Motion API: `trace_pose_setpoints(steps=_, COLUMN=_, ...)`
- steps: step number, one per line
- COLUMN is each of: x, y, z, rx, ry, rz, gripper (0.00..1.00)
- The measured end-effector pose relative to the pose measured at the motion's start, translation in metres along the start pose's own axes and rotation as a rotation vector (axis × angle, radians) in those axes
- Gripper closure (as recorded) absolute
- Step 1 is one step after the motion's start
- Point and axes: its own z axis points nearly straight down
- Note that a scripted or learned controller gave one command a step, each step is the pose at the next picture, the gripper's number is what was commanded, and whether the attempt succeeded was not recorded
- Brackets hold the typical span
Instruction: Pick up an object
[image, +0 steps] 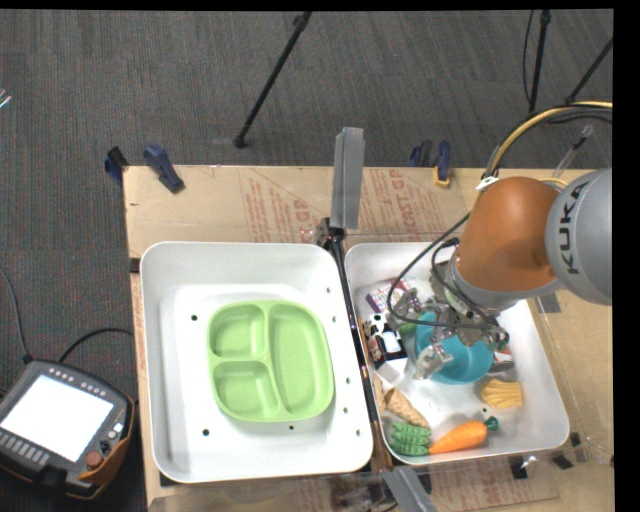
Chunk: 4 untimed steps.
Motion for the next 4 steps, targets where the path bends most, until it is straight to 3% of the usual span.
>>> trace_pose_setpoints(steps=1, x=-0.023, y=0.001, z=0.001, rx=0.002, ry=0.001, rz=0.118, gripper=0.00)
trace_pose_setpoints(steps=2, x=0.047, y=-0.082, z=0.014, rx=-0.012, ry=0.021, rz=0.105, gripper=0.00)
trace_pose_setpoints(steps=3, x=0.044, y=0.003, z=0.015, rx=-0.009, ry=0.025, rz=0.135, gripper=0.00)
trace_pose_setpoints(steps=4, x=-0.040, y=-0.025, z=0.018, rx=-0.010, ry=0.027, rz=0.185, gripper=0.00)
